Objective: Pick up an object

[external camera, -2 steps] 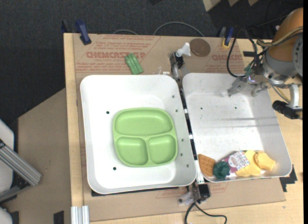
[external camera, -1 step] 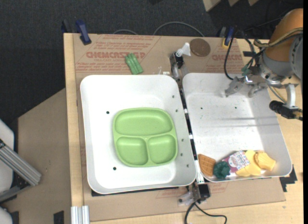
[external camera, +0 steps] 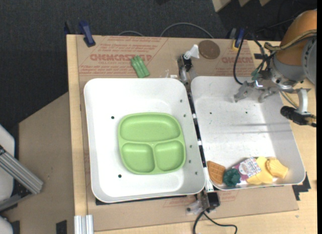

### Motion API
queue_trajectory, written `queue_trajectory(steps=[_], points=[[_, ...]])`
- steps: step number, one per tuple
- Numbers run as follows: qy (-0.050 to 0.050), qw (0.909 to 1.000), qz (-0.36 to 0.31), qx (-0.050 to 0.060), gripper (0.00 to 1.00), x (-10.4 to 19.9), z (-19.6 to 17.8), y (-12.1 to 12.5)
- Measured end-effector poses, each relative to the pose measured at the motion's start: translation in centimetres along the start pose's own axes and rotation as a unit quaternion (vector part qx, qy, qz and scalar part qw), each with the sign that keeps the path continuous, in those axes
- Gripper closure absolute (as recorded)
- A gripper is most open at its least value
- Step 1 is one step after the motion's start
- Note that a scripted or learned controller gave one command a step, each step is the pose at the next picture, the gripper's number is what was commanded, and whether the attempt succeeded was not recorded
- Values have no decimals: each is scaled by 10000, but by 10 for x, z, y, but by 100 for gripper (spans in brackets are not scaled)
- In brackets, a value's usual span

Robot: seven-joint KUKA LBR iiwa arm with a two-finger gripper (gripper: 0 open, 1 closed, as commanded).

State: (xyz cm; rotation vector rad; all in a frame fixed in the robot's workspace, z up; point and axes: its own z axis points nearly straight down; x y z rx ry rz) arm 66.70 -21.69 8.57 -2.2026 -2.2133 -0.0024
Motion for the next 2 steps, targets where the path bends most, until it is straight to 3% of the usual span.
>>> queue_trajectory(steps=[2], points=[[-1, 10000, 2, -7, 0, 0, 0, -1]])
